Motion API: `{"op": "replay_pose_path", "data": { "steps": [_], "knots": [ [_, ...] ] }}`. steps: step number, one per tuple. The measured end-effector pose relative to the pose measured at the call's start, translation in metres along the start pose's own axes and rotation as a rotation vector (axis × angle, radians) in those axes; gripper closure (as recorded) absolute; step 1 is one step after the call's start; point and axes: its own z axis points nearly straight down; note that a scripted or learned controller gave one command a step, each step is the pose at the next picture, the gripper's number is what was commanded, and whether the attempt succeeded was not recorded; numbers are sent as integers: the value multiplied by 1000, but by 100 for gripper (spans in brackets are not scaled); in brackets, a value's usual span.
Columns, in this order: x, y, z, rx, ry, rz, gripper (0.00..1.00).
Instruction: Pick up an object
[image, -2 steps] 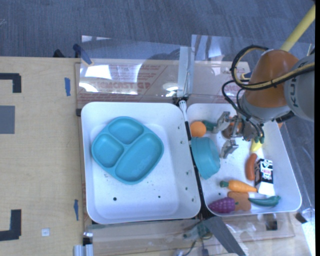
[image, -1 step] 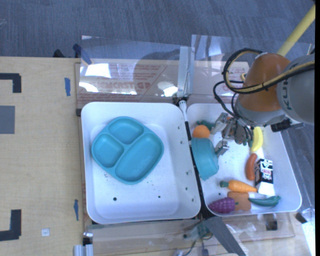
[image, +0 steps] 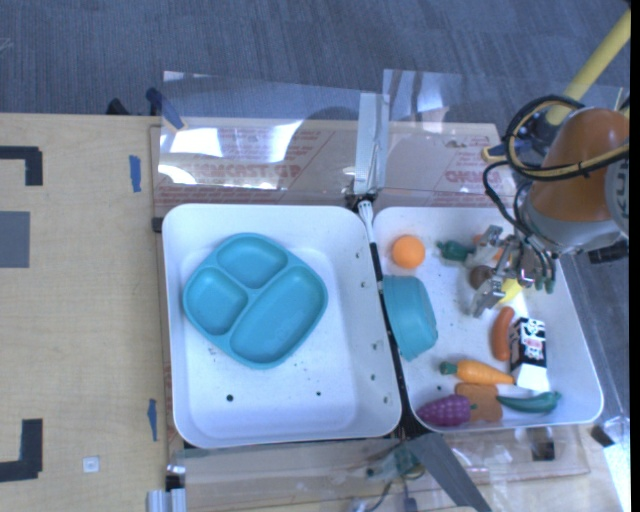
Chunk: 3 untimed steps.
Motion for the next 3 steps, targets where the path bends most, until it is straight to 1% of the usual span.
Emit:
{"op": "replay_pose_path", "data": {
  "steps": [1,2,3],
  "knots": [
    [84,-29,-1,-1,1,5,0],
    [79,-28,-14,0,-17,4,100],
    [125,-67,-3,-7,-5,-241,100]
  ]
}}
